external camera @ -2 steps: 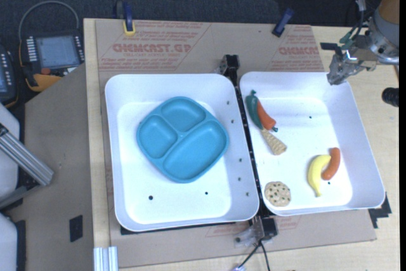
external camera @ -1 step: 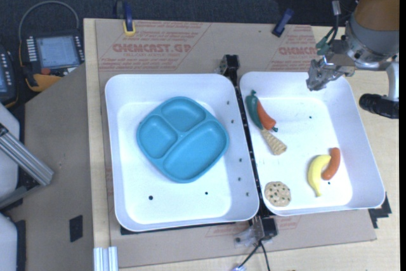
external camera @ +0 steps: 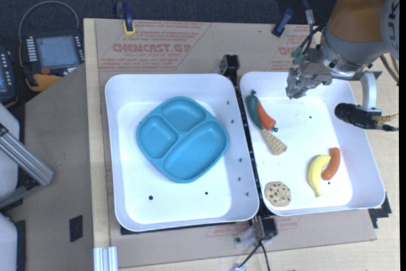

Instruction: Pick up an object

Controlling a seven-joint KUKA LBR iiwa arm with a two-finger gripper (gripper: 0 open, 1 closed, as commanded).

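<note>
Toys for picking lie scattered across the right bin (external camera: 361,155). Nearest me, by its front edge, sits a round cookie (external camera: 277,193). A little farther and to the right, a yellow banana (external camera: 316,176) lies with an orange sausage (external camera: 331,164) touching its upper side. Farther again, toward the bin's left wall, a waffle cone (external camera: 275,142) lies just beyond the cookie, and past that a chili pepper (external camera: 264,116) rests against something green (external camera: 253,108). The left bin (external camera: 120,155) bears a blue divided plate (external camera: 183,138).

What worries me is how these things pair up. The banana and sausage touch, and so do the pepper and the green piece, so a descent aimed between them could nudge both aside or pinch two at once. The pepper also lies near the dividing wall, where a finger might catch the rim. The cookie lies flat, which I'd guess gives little to bite on.

At the far side hangs the gripper (external camera: 298,89), above bare floor just right of the pepper, carrying nothing that I can see. How wide it is set I cannot tell.
</note>
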